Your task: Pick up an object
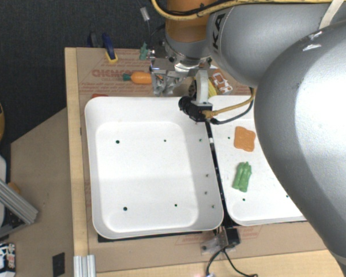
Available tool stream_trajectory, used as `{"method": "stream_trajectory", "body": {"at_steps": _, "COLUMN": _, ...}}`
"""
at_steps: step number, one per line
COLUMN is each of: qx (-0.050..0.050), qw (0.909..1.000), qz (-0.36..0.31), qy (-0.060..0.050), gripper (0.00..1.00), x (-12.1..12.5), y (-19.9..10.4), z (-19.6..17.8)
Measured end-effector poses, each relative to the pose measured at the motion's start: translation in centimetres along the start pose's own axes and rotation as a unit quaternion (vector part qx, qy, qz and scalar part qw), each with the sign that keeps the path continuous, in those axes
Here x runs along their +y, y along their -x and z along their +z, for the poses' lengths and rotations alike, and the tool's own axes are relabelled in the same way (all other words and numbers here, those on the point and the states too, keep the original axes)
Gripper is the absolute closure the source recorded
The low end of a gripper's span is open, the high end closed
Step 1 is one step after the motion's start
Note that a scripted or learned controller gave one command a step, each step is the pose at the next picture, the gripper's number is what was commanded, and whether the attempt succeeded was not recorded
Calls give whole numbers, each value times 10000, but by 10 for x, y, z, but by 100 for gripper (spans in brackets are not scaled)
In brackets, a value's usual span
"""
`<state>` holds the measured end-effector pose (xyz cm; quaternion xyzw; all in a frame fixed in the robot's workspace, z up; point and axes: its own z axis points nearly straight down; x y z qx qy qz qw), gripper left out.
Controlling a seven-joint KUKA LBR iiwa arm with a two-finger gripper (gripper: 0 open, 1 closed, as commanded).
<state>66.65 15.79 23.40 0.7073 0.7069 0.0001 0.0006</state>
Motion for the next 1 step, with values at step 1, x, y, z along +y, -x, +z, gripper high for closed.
{"method": "stream_trajectory", "body": {"at_steps": 1, "qx": -2, "qw": 10000, "qz": 0, "qy": -10, "gripper": 100, "x": 0, "y": 4, "z": 2}}
